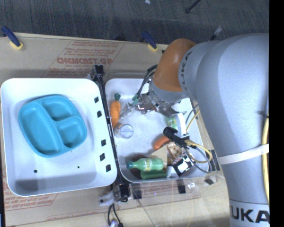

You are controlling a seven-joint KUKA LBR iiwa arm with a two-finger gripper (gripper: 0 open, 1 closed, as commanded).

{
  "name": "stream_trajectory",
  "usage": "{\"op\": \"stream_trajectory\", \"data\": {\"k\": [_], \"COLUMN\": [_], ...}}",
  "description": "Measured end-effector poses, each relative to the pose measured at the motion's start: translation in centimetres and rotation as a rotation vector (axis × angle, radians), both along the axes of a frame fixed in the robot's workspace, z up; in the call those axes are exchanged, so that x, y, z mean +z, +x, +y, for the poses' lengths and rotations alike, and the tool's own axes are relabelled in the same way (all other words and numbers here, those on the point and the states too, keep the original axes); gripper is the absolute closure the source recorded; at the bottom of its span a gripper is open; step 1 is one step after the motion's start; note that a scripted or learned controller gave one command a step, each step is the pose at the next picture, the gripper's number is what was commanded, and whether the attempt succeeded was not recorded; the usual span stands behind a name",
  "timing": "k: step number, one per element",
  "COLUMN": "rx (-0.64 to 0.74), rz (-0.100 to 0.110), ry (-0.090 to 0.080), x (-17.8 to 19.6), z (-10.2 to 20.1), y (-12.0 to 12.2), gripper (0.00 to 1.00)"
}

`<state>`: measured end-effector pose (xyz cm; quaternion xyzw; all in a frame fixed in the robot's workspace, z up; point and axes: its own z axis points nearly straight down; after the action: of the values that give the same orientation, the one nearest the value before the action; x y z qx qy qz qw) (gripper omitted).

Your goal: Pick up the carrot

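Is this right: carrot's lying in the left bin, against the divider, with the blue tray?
Not quite. The camera view shows the carrot in the right bin, against the divider. The blue tray sits in the left bin.

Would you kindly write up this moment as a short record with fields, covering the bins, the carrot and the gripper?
left bin: holds a blue divided tray
right bin: holds the carrot, a green bottle, a clear round item, other clutter
carrot: orange, green top, lying along the right bin's left wall
gripper: low in the right bin, beside the carrot
grasp: carrot not seen between the fingers
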<state>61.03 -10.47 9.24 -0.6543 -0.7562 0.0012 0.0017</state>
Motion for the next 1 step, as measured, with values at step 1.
{"op": "stream_trajectory", "data": {"k": [1], "rx": [-0.364], "rz": [0.000], "ry": [-0.002], "x": [-0.03], "z": [0.73], "y": [0.46], "gripper": [0.00]}}
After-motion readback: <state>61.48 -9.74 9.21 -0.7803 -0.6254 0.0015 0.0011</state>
